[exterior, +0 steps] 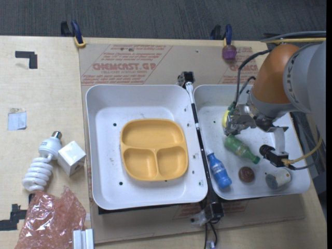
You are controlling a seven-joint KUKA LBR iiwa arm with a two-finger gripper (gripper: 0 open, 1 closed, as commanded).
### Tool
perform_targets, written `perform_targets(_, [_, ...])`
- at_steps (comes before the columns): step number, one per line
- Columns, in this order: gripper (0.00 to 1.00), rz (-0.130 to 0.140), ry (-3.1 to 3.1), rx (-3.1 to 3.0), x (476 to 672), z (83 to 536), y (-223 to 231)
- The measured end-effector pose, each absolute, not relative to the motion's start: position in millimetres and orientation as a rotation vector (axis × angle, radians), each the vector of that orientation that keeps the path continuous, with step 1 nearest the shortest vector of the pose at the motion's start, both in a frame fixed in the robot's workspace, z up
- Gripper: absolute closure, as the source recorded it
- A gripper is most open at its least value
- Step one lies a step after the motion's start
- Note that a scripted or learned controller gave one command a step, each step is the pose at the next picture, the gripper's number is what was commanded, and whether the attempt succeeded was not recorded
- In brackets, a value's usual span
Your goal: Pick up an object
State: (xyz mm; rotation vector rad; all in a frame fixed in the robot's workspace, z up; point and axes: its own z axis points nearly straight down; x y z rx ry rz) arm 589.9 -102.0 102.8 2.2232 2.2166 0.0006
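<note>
A single camera is looking down from above the bench (pixel 41 97) at a slant, sitting far enough back to be taking in both white bins side by side: the left bin (pixel 104 113) near the middle of the view and the right bin (pixel 207 100) toward the right. The arm (pixel 290 77) is reaching in from the right side. Dark floor (pixel 155 7) is showing along the top.

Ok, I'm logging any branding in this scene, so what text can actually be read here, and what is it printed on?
"CHEMCAST GP", large red letters, on the brown protective sheet under the bins.
Smaller red lines around that name on the same sheet: too blurred to read.
A repeat of the red print on the sheet near the purple clamp: partly hidden, unreadable.
Blue bottle label: too small to read.
</note>
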Motion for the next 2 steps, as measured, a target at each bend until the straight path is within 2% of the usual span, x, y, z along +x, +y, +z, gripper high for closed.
perform_targets(1, [0.00, 0.000, 2.217, 2.223, 589.9, 102.8, -101.9])
perform_targets(2, [0.00, -0.001, 2.220, 2.224, 534.2, 92.2, -93.6])
